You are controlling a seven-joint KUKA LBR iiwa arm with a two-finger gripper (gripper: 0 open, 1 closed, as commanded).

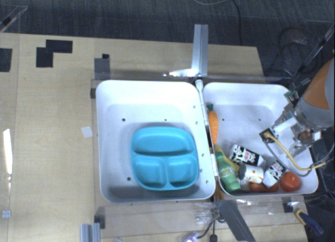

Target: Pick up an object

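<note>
Camera view, 1 frame: the arm (319, 92) is reaching in from the right edge of the frame, and its gripper (301, 139) is hanging over the right side of the right bin (246, 100), with a yellow cable (285, 157) looping below it. Whether the gripper is released or clenched I cannot tell; nothing is showing between its tips. The pickable things are crowding the lower part of the right bin: a black-and-white carton (245, 155) is lying lower left of the gripper, its long axis running roughly left to right with a slight downward tilt; a red tomato (289, 182) is sitting almost straight below the gripper, near the bin's lower right corner; a small white cup (253, 173) and a second small carton (274, 172) are lying between them, close together. A green bottle (227, 170) and an orange carrot (212, 123) are lying along the left wall, long axes running top to bottom, well apart from the gripper. Judgement: the tomato and the second carton are nearest, so a short move toward the bottom of the frame looks most likely. The left bin (112, 131) is holding 1 blue divided tray (165, 157). Both bins are resting on a pale wooden bench (47, 147); dark carpet (104, 6) is filling the top of the frame.
</note>
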